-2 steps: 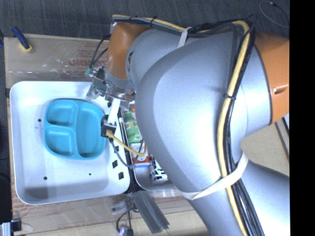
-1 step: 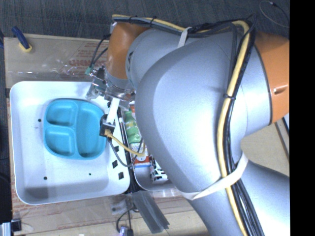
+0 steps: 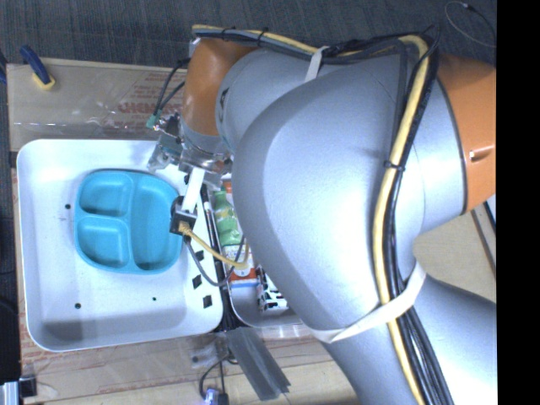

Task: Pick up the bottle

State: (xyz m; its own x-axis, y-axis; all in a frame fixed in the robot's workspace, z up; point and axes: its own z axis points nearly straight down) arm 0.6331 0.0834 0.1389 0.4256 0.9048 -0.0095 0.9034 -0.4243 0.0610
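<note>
A bottle [image 3: 226, 219] with a green label lies in the right bin [image 3: 245, 315], close to the wall shared with the left bin. The arm covers most of it. What looks like its orange end [image 3: 242, 271] points toward the front. My gripper [image 3: 171, 153] hangs below the orange wrist band, over the back right corner of the left bin [image 3: 42, 251]. It sits to the upper left of the bottle and beside the plate's far corner. Nothing shows between it and the bottle.
A blue divided plate [image 3: 122, 220] lies in the left bin. A white item with black print [image 3: 270, 295] lies near the right bin's front. The bulky grey arm [image 3: 337, 184] covers nearly all of the right bin. A blue-and-yellow tool [image 3: 35, 66] rests at the bench's back left.
</note>
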